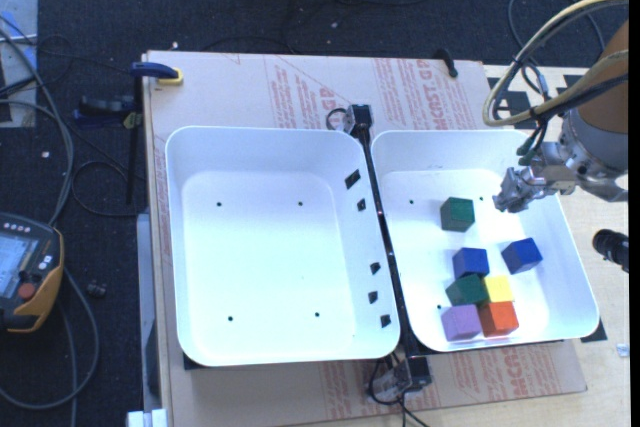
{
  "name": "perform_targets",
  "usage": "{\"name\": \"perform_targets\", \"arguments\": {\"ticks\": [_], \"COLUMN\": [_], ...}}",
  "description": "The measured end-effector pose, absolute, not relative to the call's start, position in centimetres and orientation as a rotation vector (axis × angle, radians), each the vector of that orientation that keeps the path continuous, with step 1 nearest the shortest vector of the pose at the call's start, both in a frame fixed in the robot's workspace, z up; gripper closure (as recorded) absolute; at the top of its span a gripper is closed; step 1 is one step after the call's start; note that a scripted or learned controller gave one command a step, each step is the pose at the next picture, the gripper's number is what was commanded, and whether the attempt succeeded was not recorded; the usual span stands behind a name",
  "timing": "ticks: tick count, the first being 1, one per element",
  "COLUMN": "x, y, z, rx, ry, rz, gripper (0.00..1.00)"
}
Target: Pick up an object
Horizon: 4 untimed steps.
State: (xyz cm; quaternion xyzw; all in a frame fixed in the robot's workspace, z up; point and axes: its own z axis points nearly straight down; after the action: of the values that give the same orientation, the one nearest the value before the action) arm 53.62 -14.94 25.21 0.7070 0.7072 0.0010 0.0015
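A gripper (512,192) hovers over the right bin (575,260), its fingers' state impossible to tell. The green cube (458,213) sits alone at its 8 o'clock, likely light, rigid, and best pinched across opposite flat faces.

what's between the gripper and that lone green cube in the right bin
Nothing visible. The gripper sits over the right bin, just right of the green cube, with bare white floor between them. The other cubes cluster lower down, nearer the bin's front edge.
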Motion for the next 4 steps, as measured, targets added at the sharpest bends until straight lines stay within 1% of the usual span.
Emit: {"name": "perform_targets", "arguments": {"ticks": [1,2,3,4], "x": [53.7,53.5,53.6,55.3], "y": [-14.9,-10.2,-4.5,-0.3], "z": [28.7,27.9,26.7,24.8], "rx": [2.219,2.218,2.217,2.219], "ry": [2.220,2.226,2.228,2.226], "rz": [0.003,0.000,0.000,-0.001], "gripper": [1.00,1.00,1.00,1.00]}}
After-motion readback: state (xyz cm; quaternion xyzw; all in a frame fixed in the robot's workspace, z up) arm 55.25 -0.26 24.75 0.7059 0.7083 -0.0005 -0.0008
